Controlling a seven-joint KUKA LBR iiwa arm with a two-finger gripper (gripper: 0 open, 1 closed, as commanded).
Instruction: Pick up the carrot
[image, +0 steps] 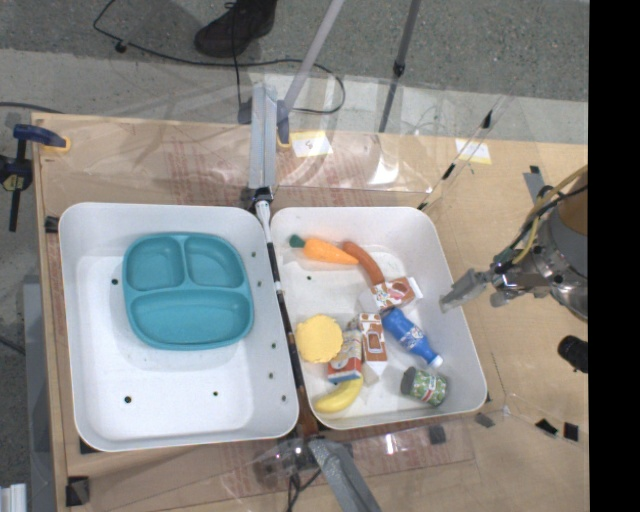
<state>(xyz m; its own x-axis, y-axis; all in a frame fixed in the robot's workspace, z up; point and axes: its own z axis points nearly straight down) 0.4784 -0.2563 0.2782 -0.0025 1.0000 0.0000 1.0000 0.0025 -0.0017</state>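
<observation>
Left bin (90, 400): white, shallow, carrying a teal divided plate (187, 290) that lies flat toward its rear half, well apart from the target and out of the arm's way. Right bin (455, 300): white, touching the left bin along the shared rim, holding the loose items. Carrot (325, 250): orange with a green tip, lying flat in the rear left corner of the right bin, its thin end touching a sausage (364, 262); its upper side is bare, which should leave a grasp from above possible. Yellow round piece (319, 339) and banana (338, 397): toward the front left of the bin. Small cartons (371, 338): clustered mid-bin. Blue bottle (410, 336) and green can (425, 386): lying on their sides at front right. Gripper (462, 290): at the bin's right rim, above the bench, well apart from the carrot; whether the fingers are parted cannot be told, and nothing is seen between them. Approach judged not yet begun in earnest.
</observation>
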